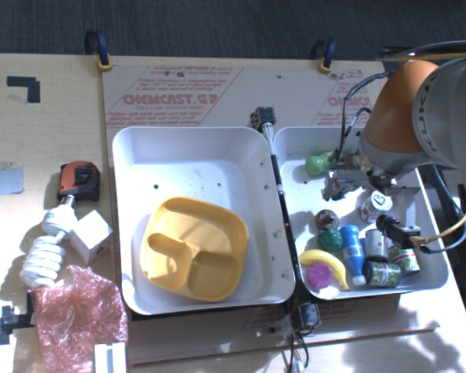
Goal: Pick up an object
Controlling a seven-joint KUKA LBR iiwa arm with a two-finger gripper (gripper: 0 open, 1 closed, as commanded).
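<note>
Camera view: gripper (pixel 335 186) low in cluttered right bin (pixel 295 142), finger state unclear; risks nudging green object (pixel 319 163), missing grasp

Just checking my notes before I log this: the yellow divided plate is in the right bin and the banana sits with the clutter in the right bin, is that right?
Not quite. The camera view shows the yellow divided plate lying in the left bin, not the right one. The rest stands: the banana sits with the clutter in the right bin.
</note>
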